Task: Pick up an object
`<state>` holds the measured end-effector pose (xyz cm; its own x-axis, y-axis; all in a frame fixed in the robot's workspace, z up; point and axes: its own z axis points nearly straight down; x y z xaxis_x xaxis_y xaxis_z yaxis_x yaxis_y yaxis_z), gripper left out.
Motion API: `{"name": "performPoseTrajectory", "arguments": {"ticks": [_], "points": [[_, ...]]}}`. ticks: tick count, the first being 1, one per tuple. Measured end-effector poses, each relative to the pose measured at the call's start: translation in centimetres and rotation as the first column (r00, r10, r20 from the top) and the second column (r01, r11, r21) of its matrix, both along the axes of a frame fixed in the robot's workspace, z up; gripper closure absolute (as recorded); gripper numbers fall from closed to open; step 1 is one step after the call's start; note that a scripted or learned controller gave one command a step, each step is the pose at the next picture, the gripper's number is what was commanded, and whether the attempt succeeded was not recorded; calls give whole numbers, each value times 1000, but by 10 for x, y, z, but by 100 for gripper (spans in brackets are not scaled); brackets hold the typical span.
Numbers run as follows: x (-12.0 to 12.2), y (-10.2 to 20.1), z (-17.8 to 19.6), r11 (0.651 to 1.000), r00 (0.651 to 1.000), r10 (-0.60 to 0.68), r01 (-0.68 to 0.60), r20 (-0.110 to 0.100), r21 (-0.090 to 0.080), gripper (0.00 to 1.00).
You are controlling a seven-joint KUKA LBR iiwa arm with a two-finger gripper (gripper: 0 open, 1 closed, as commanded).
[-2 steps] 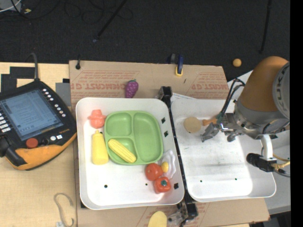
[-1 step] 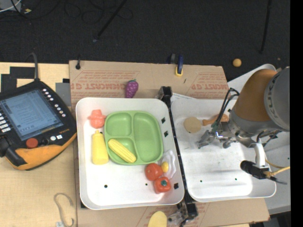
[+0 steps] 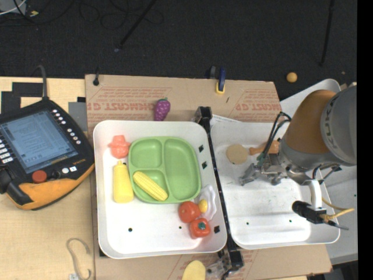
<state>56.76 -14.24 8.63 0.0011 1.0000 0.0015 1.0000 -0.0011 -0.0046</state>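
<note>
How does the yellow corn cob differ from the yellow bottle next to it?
The corn cob lies in a compartment of the green plate; the yellow bottle lies on the bin floor beside it. The corn cob lies slantwise; the yellow bottle points straight up the picture. Both are yellow, in the same white bin.

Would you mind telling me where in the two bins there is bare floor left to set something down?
Left bin: bare along the front, below the yellow bottle and green plate, left of the tomato. Right bin: bare front, below the gripper. Crowded around the green plate.
</note>
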Motion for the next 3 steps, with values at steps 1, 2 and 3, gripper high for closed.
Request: {"name": "performPoseTrajectory", "arguments": {"ticks": [1, 2, 3], "points": [[0, -2, 11, 1000, 1000, -5, 5, 0, 1, 100], [4, 0, 73, 1000, 1000, 0, 0, 8, -2, 100], [11, 4, 119, 1000, 1000, 1, -1, 8, -2, 100]]}}
